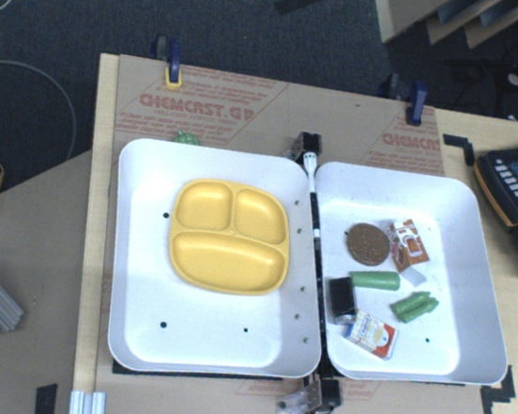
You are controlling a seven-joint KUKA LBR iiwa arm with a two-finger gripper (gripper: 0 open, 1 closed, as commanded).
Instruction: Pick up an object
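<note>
1. Since I cannot tell if the claw is apart or together, the safe start is to spread it wide before it goes down.
2. Choose one thing first. My marker is the brown disc (368, 244) in the right bin (464, 228). I think the best pick is the green stick (374, 279). It lies flat just below the disc, with a thin gap between them.
3. Bring the claw straight down over the middle of the stick. Turn it so it squeezes the long sides, not the ends.
4. Watch the black block (342, 297), below and left of the disc. It sits right at the stick's left end, and I cannot tell if they touch. Stay nearer the stick's right half so the block does not get bumped.
5. Other things are close too. A red and white packet (409, 246) sits just right of the disc. A bumpy green thing (413, 306) lies below and right of it, near the stick's right end. Another packet (372, 334) lies farther below, past the block.
6. Go low, almost to the bin floor, then close gently and lift slowly.
7. Stay away from the yellow plate (230, 236). It sits well left of the disc, in the left bin (132, 308). It looks too wide and flat to grab.
</note>
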